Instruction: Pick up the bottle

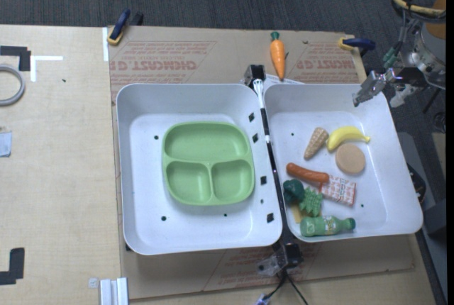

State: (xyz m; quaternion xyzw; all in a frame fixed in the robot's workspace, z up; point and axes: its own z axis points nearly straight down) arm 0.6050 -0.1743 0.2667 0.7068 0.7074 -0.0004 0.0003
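Leftmost, the left white bin (135,154) holds a green divided plate (209,163) lying flat near its middle. Beyond the bins, a toy carrot (277,54) rests on the cardboard by the seam between them. Next comes the right white bin (397,183) with its clutter — a sausage (308,172), broccoli (298,196), a small printed packet (340,190), a cone (316,142), a banana (347,136) and a round tan cookie (350,159). The green bottle (325,226) lies on its side against the near wall of this bin, cap pointing right, just below the broccoli. Farthest right, the gripper (372,89) hangs over the bin's far right corner — well apart from the bottle, nothing between its fingers; whether they are spread or closed cannot be told.
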